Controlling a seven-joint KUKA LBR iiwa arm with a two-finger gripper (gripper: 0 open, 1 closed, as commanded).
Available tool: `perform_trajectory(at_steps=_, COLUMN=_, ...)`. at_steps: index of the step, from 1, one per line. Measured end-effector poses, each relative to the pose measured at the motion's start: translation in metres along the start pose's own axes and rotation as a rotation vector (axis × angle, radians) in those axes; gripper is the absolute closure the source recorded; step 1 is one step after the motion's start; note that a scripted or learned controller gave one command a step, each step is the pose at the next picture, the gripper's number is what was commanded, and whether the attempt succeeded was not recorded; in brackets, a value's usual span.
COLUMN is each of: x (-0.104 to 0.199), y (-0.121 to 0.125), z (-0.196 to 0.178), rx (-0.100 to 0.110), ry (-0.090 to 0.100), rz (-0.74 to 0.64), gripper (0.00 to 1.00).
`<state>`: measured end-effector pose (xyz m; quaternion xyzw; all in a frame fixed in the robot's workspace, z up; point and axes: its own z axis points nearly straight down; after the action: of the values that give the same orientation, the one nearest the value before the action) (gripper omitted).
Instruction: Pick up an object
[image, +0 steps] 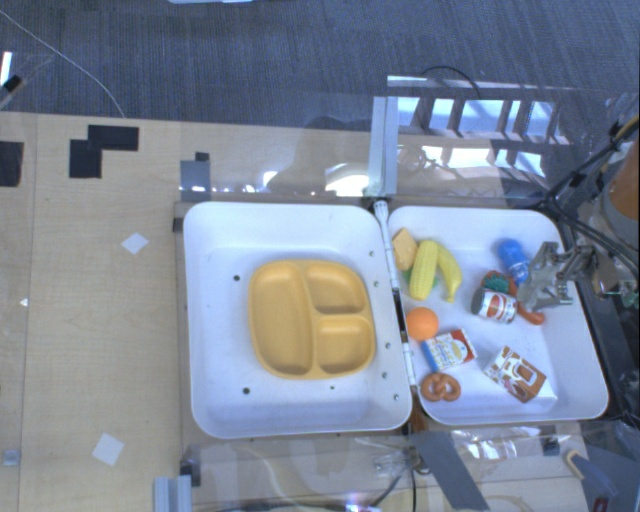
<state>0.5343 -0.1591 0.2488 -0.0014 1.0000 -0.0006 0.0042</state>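
The gripper is seen low over the right-hand part of the right bin, reached in from the right edge. Whether anything is held cannot be told, since the metal parts at its tip blur together from this height.

Just to the left of the tip, and seemingly touching it, a small red-and-white can is lying on its side, its long axis running roughly left to right. A small red piece is lodged just below the tip, beside the can. A blue object is found just above and to the left of the tip. Of all the things in the bin, the can is judged the nearest candidate, and the coming move is taken to turn on its lying leftward of the tip and slightly below it.

Farther out, a corn cob and a banana are laid side by side near the bin's left wall, with an orange, a small carton, a pretzel and a brown packet spread below. A yellow divided tray is set in the left bin, well apart.
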Motion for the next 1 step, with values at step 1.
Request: perform_trajectory(at_steps=1, x=0.0099, y=-0.0459, z=0.1397, rx=-0.001, ry=0.008, rz=0.340, gripper=0.00)
